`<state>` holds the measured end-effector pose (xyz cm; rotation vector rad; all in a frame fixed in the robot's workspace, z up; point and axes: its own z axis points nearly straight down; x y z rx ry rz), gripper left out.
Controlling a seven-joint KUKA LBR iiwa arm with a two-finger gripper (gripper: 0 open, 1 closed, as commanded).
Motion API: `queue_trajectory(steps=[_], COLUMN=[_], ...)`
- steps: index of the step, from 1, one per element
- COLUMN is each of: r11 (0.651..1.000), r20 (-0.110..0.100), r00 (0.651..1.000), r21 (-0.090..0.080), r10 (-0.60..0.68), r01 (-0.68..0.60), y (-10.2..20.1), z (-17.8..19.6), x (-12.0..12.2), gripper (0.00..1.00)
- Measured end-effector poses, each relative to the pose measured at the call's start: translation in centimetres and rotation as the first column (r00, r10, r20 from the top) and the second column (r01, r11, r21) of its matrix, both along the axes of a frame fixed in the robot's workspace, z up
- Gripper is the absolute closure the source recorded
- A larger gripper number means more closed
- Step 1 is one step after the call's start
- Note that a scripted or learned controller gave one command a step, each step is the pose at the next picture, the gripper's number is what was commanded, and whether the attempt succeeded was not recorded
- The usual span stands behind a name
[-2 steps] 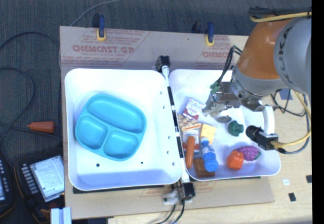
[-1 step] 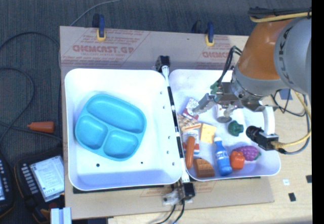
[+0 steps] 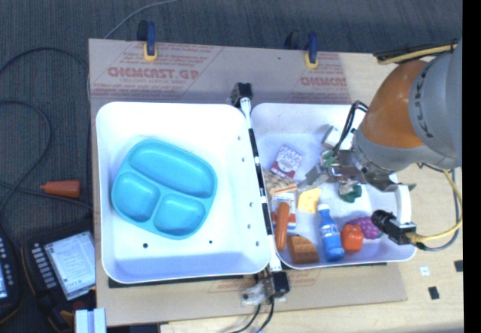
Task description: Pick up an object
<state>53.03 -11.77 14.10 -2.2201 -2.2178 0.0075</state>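
The gripper (image 3: 331, 166) hangs low in the right bin (image 3: 297, 119), right of the middle of the frame; if it is wide or narrow I cannot tell. Just left of it lies a pink and white packet (image 3: 287, 161), and below it a yellow piece (image 3: 309, 201). Along the lower edge of this bin lie a hot dog (image 3: 282, 225), a blue bottle (image 3: 329, 234), an orange fruit (image 3: 352, 237) and purple grapes (image 3: 368, 228). The left bin (image 3: 120, 117) holds a blue divided plate (image 3: 163, 187).

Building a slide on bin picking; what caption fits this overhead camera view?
KUKA arm's gripper low over the cluttered right bin; blue divided plate lies in the left bin.
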Motion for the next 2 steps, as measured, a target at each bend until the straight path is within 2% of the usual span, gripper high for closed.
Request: queue_trajectory(steps=[1,2], r11=[1.0,1.0], r20=[0.028,0.028], r00=[1.0,1.0], r21=[-0.003,0.003], r10=[0.0,0.002], r01=[0.0,-0.002], y=[2.1,2.2], z=[-5.0,-3.9], x=[-3.9,-3.7], gripper=[0.0,1.0])
